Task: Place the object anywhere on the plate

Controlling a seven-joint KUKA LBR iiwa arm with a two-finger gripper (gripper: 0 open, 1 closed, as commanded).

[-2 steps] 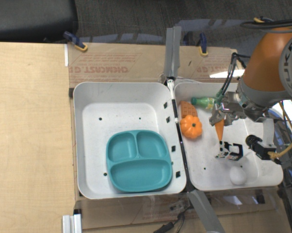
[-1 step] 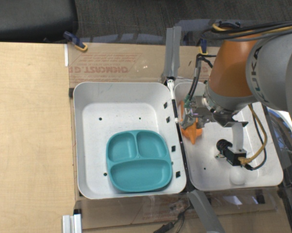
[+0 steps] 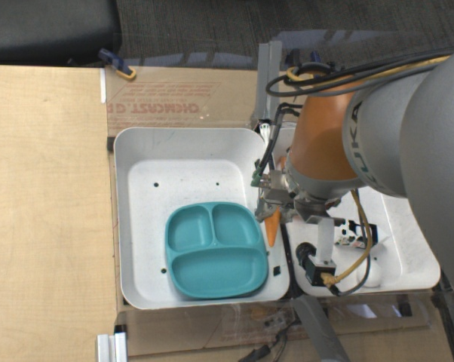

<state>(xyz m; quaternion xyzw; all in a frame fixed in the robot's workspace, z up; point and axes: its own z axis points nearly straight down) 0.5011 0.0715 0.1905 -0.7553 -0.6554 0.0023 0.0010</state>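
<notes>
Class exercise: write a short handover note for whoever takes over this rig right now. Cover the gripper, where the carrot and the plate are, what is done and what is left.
Gripper: over the wall between the two bins, at the plate's right edge. The arm hides the fingers, so open or shut cannot be told.
Carrot: an orange piece pokes out just below the gripper, by the plate's right rim. Whether it is gripped is unclear.
Plate: teal, three compartments, in the left bin, nothing on it.
Done: carrot brought to the plate's edge.
Left: get the carrot onto the plate, release, then check that it lies there.
</notes>
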